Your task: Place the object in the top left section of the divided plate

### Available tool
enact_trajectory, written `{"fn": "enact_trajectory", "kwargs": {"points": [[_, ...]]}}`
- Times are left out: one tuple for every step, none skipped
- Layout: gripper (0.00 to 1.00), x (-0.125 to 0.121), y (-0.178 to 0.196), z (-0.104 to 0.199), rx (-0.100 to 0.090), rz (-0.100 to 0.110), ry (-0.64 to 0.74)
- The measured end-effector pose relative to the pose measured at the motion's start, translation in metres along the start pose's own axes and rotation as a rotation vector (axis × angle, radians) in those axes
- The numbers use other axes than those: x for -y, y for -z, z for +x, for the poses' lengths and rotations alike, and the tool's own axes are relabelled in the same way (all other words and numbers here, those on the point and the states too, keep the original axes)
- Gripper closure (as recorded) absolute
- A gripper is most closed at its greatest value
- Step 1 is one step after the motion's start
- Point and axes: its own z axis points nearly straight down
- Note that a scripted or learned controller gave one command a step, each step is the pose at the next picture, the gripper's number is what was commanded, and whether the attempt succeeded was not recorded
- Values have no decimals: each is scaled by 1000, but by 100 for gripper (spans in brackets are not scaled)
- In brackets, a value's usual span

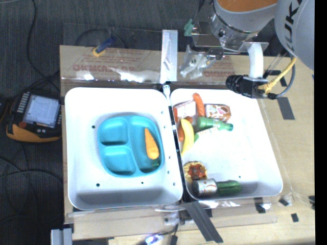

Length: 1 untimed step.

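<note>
hovering above the far edge of the bins, my gripper point(196, 63) sits near the divider. the carrot point(152, 144) lies in the blue divided plate's point(116, 160) right section, left bin point(82, 111).

The letters "KUKA" were read in dark print on the grey, rounded arm casing point(305, 14); no other text was legible.
</note>
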Motion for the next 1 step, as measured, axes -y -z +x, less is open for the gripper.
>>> {"fn": "enact_trajectory", "kwargs": {"points": [[100, 35, -187, -7, -7, 2, 45]]}}
